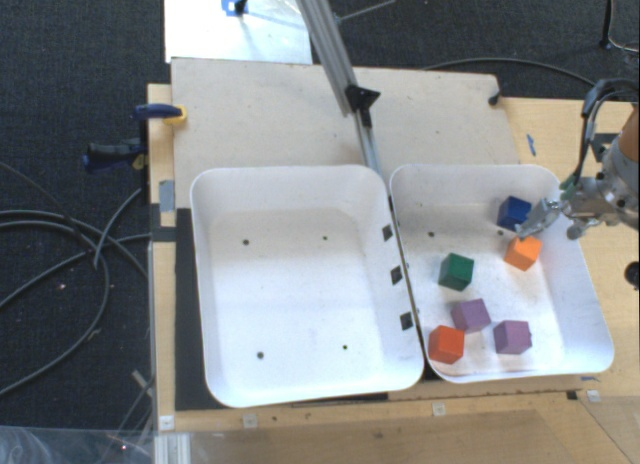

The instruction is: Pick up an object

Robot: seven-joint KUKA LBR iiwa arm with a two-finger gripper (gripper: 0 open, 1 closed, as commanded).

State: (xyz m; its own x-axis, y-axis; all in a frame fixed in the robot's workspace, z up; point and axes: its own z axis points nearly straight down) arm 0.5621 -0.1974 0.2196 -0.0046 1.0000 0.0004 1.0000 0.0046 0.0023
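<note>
The right bin (pixel 590 302) holds several small cubes. A blue cube (pixel 514 212) lies near its far right side, with an orange cube (pixel 522 252) just in front of it. A green cube (pixel 456 271) sits near the middle. Two purple cubes (pixel 471 314) (pixel 512 336) and an orange-red cube (pixel 446 343) lie toward the front. My gripper (pixel 541 218) reaches in over the bin's right wall, its tip between the blue cube and the orange cube, close to both. Whether it touches either cube is unclear.
The left bin (pixel 215 282) stands beside the right one, their walls meeting at the middle. A slanted metal pole (pixel 330 42) crosses the back of the bench. Clamps (pixel 150 112) sit on the left edge, and cables lie on the floor.
</note>
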